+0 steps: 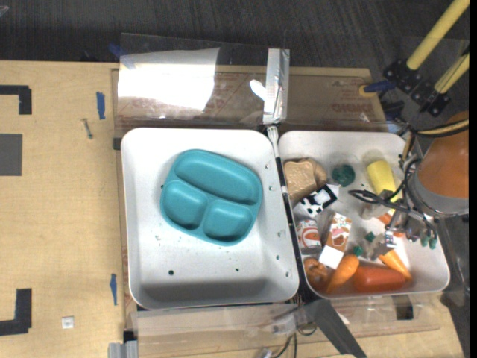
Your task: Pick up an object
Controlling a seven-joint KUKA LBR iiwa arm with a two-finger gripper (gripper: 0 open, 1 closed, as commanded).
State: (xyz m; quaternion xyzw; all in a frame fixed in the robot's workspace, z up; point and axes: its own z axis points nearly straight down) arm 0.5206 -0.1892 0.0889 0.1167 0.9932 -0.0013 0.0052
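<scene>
The right bin (pixel 335 136) holds a heap of small items. A brown bread-like piece (pixel 304 176) lies at its back left, beside a small teal round thing (pixel 343 174) and a yellow cylinder (pixel 381 176). A black-and-white tag piece (pixel 320 198) and red-and-white packets (pixel 337 233) lie in the middle. An orange carrot (pixel 343 268) and a long red-orange item (pixel 380 277) rest along the front wall. My gripper (pixel 393 233) hangs low over the bin's right half, just above the front items, under the orange-banded wrist (pixel 447 171). Cables blur its tip.
The left bin (pixel 149 274) bears a teal divided plate (pixel 211 195) near its middle. A clear plastic sheet (pixel 171 84) and a silver strip (pixel 276 84) lie behind the bins. Yellow poles (pixel 440 28) cross the top right corner.
</scene>
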